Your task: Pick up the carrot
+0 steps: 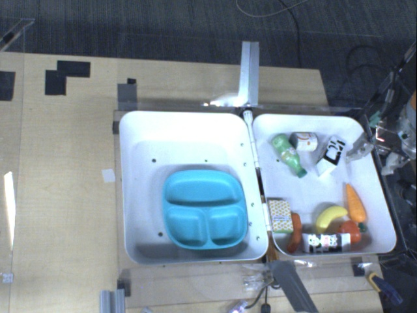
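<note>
The carrot [355,203] lies ungrasped in the right bin [373,175] (beside a banana [330,216]); the gripper [389,142] waits at the rim, finger state unclear.

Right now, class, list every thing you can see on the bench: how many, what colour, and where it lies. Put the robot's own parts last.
Left bin: one, white, left half of the bench.
Right bin: one, white, touching the left bin's side.
Tray: one, blue, three compartments, in the left bin.
Carrot: one, orange, right bin, near its right wall.
Banana: one, yellow, left of the carrot.
Green bottle: one, right bin, far left part.
Can: one, silver, beside the green bottle.
Black-and-white carton: one, right of the can.
Patterned box: one, yellowish, right bin's near left corner.
Hand: one, grey, at the right bin's far right corner.
</note>
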`<control>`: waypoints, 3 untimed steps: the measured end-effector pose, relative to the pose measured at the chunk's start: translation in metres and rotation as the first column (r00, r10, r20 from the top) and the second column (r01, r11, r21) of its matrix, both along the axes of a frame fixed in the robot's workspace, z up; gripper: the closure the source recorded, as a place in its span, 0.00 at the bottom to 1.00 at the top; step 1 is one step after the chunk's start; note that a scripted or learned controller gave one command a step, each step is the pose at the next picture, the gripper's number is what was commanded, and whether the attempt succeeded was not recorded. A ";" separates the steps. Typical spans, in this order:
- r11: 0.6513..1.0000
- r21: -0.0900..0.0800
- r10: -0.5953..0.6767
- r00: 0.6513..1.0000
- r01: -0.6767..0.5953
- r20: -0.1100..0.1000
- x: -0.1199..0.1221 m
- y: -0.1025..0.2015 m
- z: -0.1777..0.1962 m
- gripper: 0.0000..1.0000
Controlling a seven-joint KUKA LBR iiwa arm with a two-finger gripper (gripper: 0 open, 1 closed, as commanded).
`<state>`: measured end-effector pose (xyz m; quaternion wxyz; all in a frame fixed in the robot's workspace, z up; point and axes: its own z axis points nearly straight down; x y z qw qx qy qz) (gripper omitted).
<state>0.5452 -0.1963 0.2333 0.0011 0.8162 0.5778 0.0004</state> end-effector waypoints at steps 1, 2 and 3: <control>0.999 0.001 -0.046 0.999 0.046 -0.001 0.009 -0.001 -0.085 0.00; 0.994 0.000 -0.113 0.994 0.113 0.005 -0.022 0.002 -0.138 0.00; 0.994 -0.001 -0.110 0.994 0.110 0.009 -0.020 0.003 -0.128 1.00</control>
